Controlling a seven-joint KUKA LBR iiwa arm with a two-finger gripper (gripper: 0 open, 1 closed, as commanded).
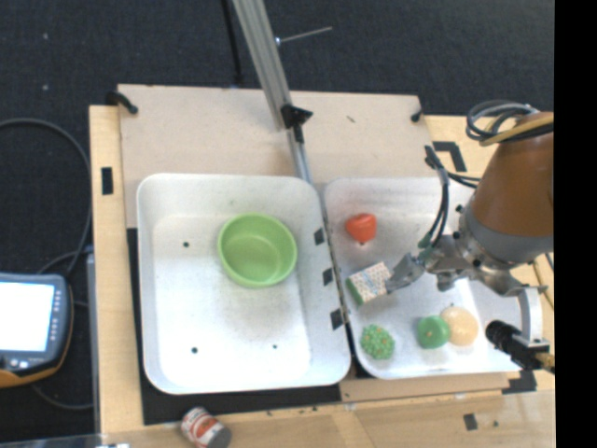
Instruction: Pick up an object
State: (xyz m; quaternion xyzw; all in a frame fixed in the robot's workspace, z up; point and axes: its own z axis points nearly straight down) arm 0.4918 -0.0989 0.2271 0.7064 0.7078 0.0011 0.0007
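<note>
The right bin (392,194) holds a red tomato-like object (361,227), a pale speckled block with a green edge (367,283), a green bumpy ball (378,341), a green round object (432,331) and a cream-coloured ball (460,326). My gripper (407,272) reaches in from the right and sits low in this bin, right against the right side of the speckled block. The orange band and grey wrist (508,203) hang above the bin's right part. Nothing shows between the fingers.
The left bin (168,343) holds a green bowl (257,249). A metal pole (270,63) slants down to the bins' shared edge. A small red and white can (203,427) lies on the bench front. A handheld screen (28,325) sits at far left.
</note>
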